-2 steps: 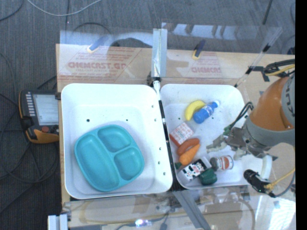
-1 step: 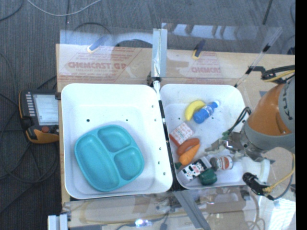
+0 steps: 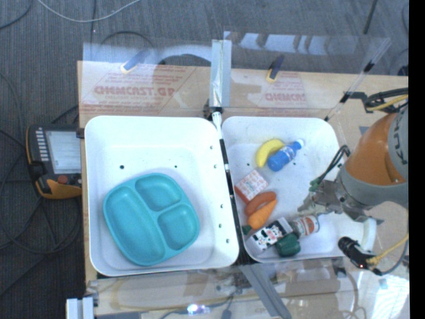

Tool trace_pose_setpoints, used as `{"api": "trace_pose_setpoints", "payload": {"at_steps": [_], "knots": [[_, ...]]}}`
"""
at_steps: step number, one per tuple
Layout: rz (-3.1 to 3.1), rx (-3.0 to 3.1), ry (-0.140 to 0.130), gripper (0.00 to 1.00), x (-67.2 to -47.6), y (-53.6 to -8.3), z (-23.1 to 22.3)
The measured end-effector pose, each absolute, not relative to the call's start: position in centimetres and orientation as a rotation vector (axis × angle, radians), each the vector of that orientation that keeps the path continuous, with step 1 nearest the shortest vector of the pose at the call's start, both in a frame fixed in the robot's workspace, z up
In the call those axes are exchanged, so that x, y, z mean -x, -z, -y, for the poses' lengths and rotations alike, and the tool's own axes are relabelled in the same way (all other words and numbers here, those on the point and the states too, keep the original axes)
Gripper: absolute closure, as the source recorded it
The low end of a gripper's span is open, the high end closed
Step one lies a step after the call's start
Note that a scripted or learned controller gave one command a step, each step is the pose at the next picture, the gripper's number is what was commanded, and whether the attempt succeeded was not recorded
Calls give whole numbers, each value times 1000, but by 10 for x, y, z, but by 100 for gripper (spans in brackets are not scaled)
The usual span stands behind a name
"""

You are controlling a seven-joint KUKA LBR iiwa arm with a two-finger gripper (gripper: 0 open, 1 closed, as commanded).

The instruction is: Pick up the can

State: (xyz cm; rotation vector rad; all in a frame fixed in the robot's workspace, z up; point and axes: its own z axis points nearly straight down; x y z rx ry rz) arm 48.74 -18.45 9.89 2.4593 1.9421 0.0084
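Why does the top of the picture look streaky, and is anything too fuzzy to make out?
In the camera view, the clear panel behind the bins catches pale glare streaks; both white bins look bright and washed out, with soft shadows under the blue tray; the gripper beside the can is dark and blurry, so its details are hard to read.

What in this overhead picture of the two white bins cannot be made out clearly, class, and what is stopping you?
- Gripper, camera view: whether its fingers are open or shut, small and blurred.
- Small red-and-white can: its label, too small to read.
- Dark green object at the right bin's near rim: its identity, too small.
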Motion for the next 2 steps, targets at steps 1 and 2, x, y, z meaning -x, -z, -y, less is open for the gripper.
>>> {"api": "trace_pose_setpoints", "payload": {"at_steps": [1, 2], "knots": [[-2178, -2265, 3, 100, -503, -188, 160], [-2178, -2265, 3, 0, -503, -188, 161]]}}
